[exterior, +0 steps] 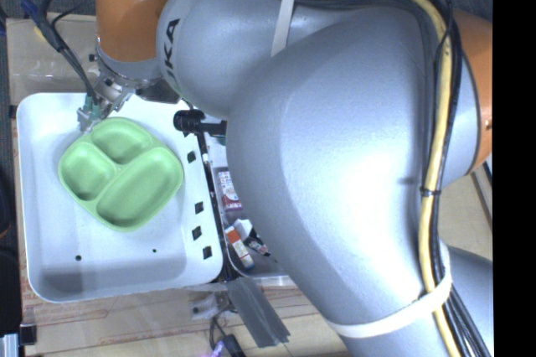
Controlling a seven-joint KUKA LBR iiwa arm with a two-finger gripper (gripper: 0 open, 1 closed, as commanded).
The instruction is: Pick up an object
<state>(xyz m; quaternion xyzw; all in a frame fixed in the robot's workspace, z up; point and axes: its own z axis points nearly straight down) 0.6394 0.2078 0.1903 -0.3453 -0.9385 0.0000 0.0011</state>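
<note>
Green plastic, a divided plate [121, 171] with three compartments, lies in the left white bin [42, 263] toward its upper half, flat on the bin floor and tilted a little toward the camera's slant. All three compartments look bare; nothing sits in them. It is the one loose thing there, so I take it as the object to pick up. The gripper [99, 108] hangs from the orange band of the arm [335, 137] and sits right at the plate's upper-left rim, probably because a thin raised edge is the easiest place to pinch a shallow dish. Whether the fingers are spread or closed I cannot tell; the tip is small and partly lost against the rim, and nothing shows as held. The arm's grey bulk covers most of the right bin [219, 204], whose left edge shows a few small items I cannot identify.
</note>
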